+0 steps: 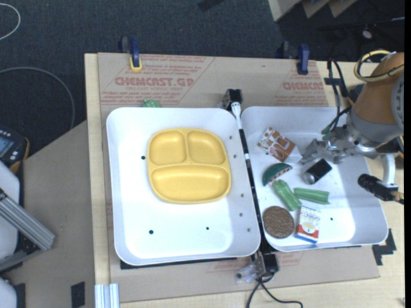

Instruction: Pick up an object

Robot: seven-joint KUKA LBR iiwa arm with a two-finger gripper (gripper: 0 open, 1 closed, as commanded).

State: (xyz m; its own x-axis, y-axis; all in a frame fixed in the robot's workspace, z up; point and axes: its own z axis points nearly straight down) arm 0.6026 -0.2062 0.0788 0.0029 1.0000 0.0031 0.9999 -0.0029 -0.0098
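The hand point(323, 151) hung low over the upper right part of the right bin point(366, 233); whether it was wide or narrow could not be told. A small black block point(318, 170) lay just below it. Left of that were a brown-and-white packet point(276, 144) and a dark green wedge point(277, 171), then two green cylinders point(286, 194), touching at an angle. A brown disc point(279, 221) and a red-white-blue packet point(309, 224) sat near the front wall. The left bin point(128, 210) held a yellow divided plate point(189, 165). Both bins rested on the surface point(103, 101).

yellow plate point(189, 165) fills left bin point(128, 236) centre, right bin point(366, 226) crowded leftward
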